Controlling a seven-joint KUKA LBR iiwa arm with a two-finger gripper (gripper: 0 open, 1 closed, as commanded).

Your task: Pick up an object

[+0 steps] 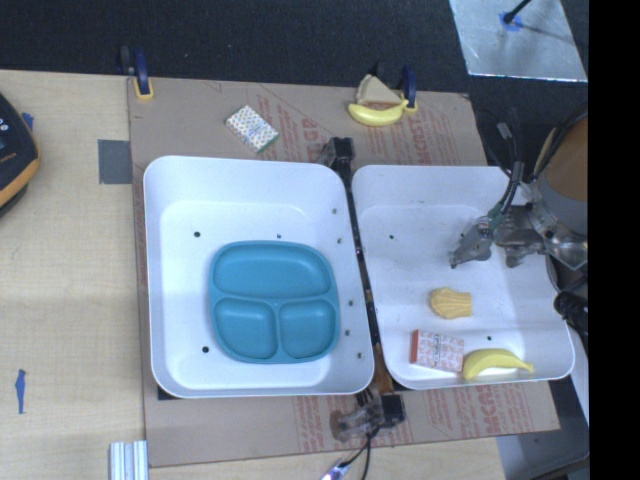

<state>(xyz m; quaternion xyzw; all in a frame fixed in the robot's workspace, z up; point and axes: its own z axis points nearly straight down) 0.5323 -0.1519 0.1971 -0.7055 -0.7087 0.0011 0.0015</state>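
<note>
The right bin holds three things near its front: a small yellow lumpy piece, a red-and-white packet and a yellow banana at the front rim. My gripper reaches in from the right and hovers over the bin's middle right, above and slightly right of the yellow piece. Its fingers are spread, open, with nothing between them.
A blue divided plate lies in the left bin. Behind the bins on the cardboard lie another banana and a patterned packet. A yellow-and-black device sits at the far left edge.
</note>
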